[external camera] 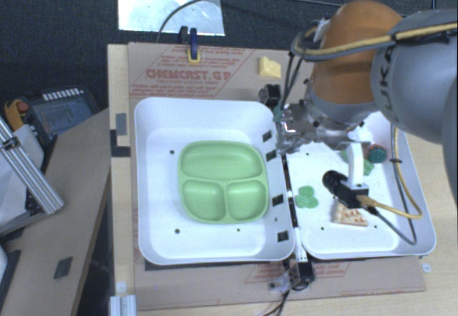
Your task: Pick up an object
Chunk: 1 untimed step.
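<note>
One fixed overhead camera, angled down across both white bins (154, 164), arm (401, 57) from right.

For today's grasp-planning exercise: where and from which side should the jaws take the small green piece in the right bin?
The small green piece lies flat on the right bin floor, near the divider, apart from the other items. Probably best to come straight down from above and close across its narrow middle, since its lobed outline gives no upright part to hold.

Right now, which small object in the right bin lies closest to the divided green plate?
The small green piece, at the right bin's left side. The tan waffle-like piece and teal object lie farther right.
</note>
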{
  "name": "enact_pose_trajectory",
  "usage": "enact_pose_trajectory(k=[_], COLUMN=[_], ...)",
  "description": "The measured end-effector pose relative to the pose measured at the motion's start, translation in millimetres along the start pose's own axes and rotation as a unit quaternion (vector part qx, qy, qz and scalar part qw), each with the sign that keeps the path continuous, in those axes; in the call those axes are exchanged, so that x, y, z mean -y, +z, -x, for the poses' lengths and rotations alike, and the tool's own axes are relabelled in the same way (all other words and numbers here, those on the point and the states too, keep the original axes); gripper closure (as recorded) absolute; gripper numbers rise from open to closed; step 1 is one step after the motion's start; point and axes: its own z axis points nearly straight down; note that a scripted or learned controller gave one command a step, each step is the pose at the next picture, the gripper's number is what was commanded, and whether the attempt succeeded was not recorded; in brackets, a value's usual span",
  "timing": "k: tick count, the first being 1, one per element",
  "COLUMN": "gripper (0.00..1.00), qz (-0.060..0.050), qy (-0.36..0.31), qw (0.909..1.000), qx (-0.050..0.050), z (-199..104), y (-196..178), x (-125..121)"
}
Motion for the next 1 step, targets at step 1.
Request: enact_pose_trajectory(k=[1], gripper=[1.0], qz=[-0.001], qy=[0.0], qw=[1.0], qx=[0.0], z=[-42.2], y=[20.2], x=[4.8])
